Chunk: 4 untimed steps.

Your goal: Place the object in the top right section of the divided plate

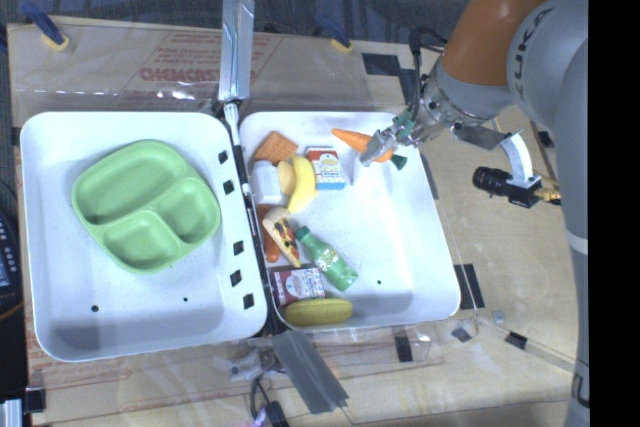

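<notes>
The green divided plate [147, 204] lies in the left bin [60, 315], with one large section and two smaller ones. In the right bin [410, 245], an orange carrot [348, 138] lies near the far wall. My gripper [380, 149] is down at the carrot's right end, touching or just above it. A bit of green [400, 161] shows just right of the gripper. I cannot make out whether the carrot is gripped.
Along the right bin's left side lie a brown cracker [275, 148], a white bottle [265, 183], a banana [298, 183], a small carton [328, 167], a hot dog [280, 237], a green bottle [326, 261], a brown box [298, 286] and a yellow corn cob [318, 312].
</notes>
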Tool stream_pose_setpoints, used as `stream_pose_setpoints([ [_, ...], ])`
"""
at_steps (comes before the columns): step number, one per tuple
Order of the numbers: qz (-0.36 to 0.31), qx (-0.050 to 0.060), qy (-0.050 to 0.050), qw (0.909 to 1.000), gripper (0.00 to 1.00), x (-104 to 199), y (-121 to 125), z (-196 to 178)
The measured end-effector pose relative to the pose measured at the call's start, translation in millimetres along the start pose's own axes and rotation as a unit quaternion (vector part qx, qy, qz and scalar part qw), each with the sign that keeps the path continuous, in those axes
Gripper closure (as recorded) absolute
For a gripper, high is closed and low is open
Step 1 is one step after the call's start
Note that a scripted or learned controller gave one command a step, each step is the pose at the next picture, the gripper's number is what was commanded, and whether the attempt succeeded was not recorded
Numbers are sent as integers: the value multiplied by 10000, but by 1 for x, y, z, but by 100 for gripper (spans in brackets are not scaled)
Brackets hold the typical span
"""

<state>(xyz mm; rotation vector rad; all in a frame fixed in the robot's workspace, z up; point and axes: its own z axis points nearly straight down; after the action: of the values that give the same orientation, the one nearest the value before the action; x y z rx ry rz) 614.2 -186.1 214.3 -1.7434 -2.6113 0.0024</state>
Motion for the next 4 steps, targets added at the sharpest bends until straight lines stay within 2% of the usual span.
stream_pose_setpoints([
  [1,-1223,-2,4,9925,100,33,60,63],
  [2,-2514,3,6,9679,100,91,-16,95],
  [3,-3749,-12,-13,9271,100,167,27,22],
  [4,-4465,-11,-15,8948,100,186,87,22],
])
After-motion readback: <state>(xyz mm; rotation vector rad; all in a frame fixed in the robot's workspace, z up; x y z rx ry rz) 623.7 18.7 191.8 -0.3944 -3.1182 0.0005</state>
